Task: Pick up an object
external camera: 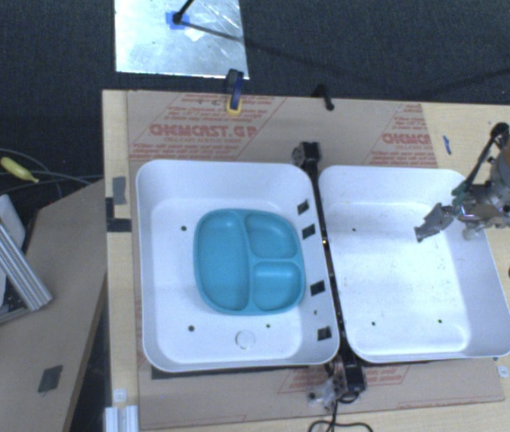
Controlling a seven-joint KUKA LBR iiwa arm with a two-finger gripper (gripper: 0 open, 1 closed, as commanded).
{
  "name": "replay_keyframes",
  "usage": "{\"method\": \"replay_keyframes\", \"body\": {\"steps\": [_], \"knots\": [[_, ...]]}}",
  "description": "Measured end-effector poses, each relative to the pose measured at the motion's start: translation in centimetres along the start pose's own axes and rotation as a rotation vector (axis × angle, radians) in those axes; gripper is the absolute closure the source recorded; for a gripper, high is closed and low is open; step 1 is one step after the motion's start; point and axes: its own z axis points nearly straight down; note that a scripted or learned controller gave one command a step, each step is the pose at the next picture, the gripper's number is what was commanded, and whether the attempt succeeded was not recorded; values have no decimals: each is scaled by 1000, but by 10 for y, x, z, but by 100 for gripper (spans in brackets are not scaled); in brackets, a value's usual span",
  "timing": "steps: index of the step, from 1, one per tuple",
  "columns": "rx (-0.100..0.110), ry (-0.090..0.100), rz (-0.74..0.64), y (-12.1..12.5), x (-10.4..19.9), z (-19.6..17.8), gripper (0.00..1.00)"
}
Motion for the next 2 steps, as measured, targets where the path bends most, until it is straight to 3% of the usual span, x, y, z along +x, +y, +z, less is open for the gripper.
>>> {"method": "replay_keyframes", "body": {"steps": [1, 2], "knots": [[1, 4, -6, -56, 67, -28, 0], [5, 4, -10, -61, 156, 35, 0]]}}
